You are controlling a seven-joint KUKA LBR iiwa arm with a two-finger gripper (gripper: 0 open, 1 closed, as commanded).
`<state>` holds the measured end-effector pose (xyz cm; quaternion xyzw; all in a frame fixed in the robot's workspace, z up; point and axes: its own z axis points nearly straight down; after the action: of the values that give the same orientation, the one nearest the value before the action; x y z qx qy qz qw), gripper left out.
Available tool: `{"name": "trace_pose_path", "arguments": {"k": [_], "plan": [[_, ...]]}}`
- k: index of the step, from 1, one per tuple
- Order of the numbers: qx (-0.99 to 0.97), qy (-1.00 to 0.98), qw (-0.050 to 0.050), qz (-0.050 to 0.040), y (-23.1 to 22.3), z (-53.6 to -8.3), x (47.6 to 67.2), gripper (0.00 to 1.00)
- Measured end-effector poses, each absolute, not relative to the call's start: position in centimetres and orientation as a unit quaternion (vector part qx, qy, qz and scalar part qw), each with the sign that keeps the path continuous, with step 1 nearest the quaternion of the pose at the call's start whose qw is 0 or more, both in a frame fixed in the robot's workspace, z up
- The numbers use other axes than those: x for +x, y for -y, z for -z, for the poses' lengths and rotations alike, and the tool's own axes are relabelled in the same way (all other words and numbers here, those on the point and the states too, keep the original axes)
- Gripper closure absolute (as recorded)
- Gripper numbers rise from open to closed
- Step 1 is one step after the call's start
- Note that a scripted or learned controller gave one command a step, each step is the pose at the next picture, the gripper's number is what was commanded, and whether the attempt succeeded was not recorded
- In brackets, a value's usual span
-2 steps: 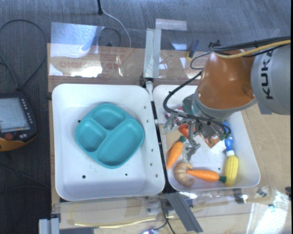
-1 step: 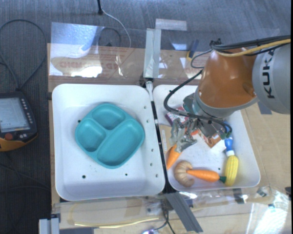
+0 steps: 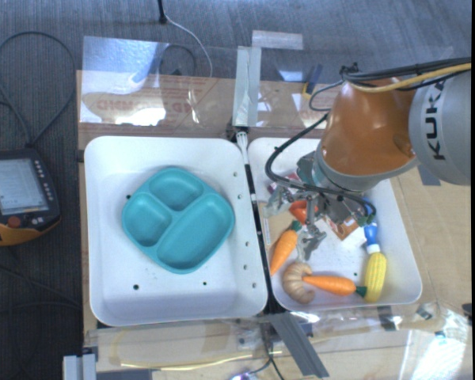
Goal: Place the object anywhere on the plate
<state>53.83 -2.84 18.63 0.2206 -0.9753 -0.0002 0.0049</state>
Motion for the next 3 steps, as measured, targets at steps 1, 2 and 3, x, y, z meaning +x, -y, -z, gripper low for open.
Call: {"name": "trace_pose_path", "arguments": {"k": [1, 2, 3], "plan": [[0.220, 0.975, 0.007, -0.0001, 2.85, -19.23, 53.85, 1.00], [0.220, 0.975, 0.007, 0.0000, 2.83, -19.20, 53.83, 0.00], [0.219, 0.976, 0.009, -0.0003, 2.85, -19.82, 53.86, 1.00]]}}
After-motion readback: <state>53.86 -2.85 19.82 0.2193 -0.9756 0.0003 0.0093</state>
